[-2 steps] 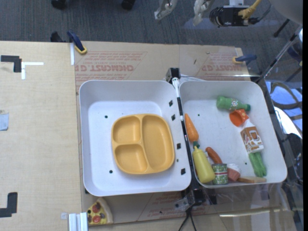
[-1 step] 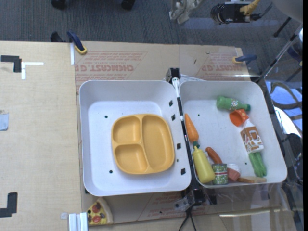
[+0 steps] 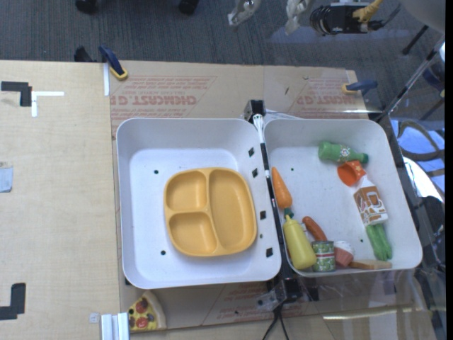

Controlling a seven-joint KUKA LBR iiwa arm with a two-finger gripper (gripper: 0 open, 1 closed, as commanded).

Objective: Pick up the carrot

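Note:
The carrot [image 3: 281, 188], orange and tapered, lies in the right bin [image 3: 322, 137] against its left wall, pointing up and down the view. My gripper [image 3: 267, 13] hangs high at the top of the view, well beyond the far rim of the bins. Its two pale fingers [image 3: 239, 11] are spread wide apart, open, with nothing between them.
In the right bin lie a yellow bottle [image 3: 298, 242], a small red-orange piece [image 3: 313, 227], a green can [image 3: 323, 256], a green bottle [image 3: 341, 152], an orange piece [image 3: 352, 172], a carton [image 3: 369, 205] and a green vegetable [image 3: 380, 241]. The left bin [image 3: 134, 190] holds a yellow divided plate [image 3: 210, 211].

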